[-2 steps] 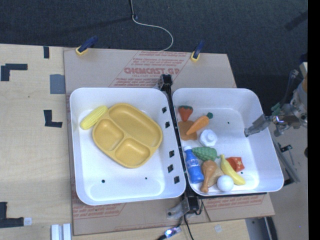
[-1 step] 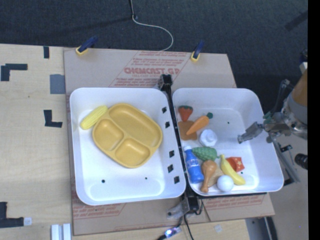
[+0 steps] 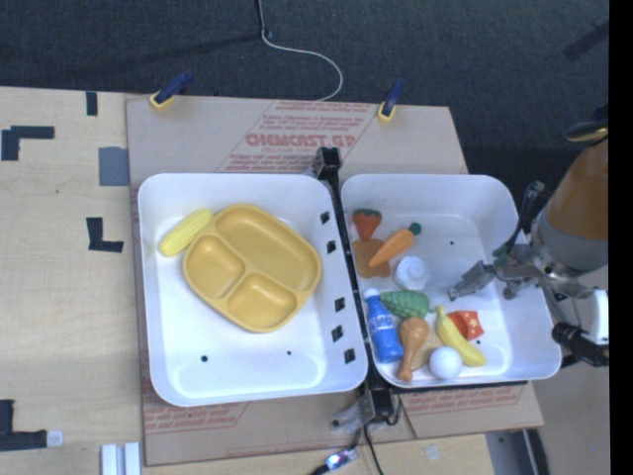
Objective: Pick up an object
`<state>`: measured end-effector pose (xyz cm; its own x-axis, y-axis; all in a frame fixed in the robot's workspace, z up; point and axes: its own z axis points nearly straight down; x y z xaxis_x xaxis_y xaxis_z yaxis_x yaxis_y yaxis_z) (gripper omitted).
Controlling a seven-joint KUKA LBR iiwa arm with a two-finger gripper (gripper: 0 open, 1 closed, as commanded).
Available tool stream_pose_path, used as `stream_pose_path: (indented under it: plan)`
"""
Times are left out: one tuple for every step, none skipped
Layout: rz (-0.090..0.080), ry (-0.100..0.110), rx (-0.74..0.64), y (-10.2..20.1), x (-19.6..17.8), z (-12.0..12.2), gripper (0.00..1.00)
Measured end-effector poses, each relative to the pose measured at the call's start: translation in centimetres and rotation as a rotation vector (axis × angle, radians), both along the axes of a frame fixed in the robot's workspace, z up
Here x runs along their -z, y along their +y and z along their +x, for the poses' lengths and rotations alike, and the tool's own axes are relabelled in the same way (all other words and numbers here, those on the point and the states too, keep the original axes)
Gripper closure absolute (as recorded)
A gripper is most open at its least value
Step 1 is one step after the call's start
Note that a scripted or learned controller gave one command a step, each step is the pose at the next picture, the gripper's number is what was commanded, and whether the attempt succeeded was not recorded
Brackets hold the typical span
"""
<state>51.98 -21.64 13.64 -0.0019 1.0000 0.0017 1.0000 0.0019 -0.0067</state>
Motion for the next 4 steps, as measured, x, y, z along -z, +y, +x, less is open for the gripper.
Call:
stream_pose_path:
  plan:
    - [-0.002,-0.004,0.000,0.1,5.3,0.0,0.00]
    - [-0.003,-0.007,0.000,0.1,4.0,0.1,1.00]
    - [-0.002,-0.008,0.002,-0.1,-0.3,-0.3,1.00]
    - [-0.003,-0.010,0.000,0.0,-6.6,0.1,1.00]
